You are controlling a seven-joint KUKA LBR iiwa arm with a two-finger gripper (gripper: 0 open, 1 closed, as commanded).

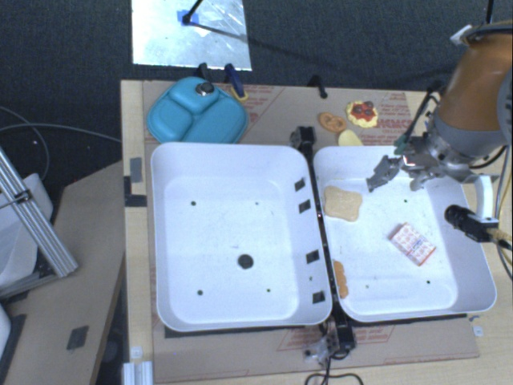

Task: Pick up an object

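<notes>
My gripper hangs over the back part of the right bin, its two fingers spread open with only white bin floor between them. A tan slice of toast lies just left of it and a little nearer the front. A small red-and-white packet sits on the bin floor in front of the gripper. An orange cookie-like piece rests against the right bin's left wall. In the left bin lies one small dark disc.
Behind the left bin stands a blue lidded container. Toy food pieces lie on the cardboard behind the right bin. A black clip sits where the bins meet at the back. A metal frame stands at far left.
</notes>
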